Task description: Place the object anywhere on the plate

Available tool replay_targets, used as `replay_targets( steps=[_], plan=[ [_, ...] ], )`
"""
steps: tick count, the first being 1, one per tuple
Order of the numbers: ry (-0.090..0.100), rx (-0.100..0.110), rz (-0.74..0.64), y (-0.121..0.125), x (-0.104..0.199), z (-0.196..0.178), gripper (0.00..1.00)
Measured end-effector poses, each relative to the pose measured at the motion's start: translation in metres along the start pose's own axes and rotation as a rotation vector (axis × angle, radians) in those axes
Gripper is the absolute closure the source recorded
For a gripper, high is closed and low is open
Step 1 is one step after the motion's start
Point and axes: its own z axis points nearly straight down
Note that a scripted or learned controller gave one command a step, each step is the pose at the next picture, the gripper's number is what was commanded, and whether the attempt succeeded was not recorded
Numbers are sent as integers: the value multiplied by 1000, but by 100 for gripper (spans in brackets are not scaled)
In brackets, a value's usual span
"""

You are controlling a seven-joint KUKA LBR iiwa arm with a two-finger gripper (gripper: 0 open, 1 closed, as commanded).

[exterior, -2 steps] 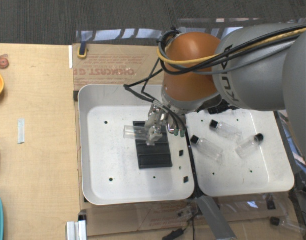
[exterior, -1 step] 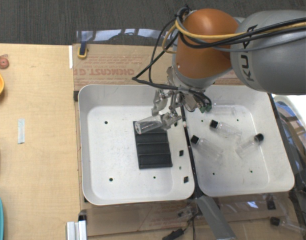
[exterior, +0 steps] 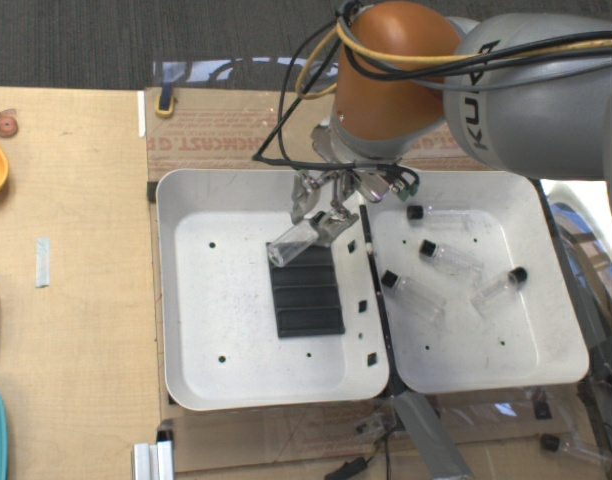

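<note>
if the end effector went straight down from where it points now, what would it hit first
Probably the clear plastic vial at the end effector, lying across the top edge of the black ribbed rectangular plate in the left white bin; depth is unclear.

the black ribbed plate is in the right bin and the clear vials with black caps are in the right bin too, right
Not quite. The camera view shows the black ribbed plate in the left bin, not the right. The clear vials with black caps are indeed in the right bin.
</note>
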Motion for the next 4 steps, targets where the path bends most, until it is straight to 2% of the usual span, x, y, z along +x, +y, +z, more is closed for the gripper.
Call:
replay_targets(
  steps=[1,2,3,4],
  plan=[
    [-2,0,-397,15,-44,-69,100],
    [-1,-1,-564,62,-83,-52,100],
    [0,-2,-607,66,-86,-4,100],
    [-1,0,-485,33,-57,92,100]
  ],
)
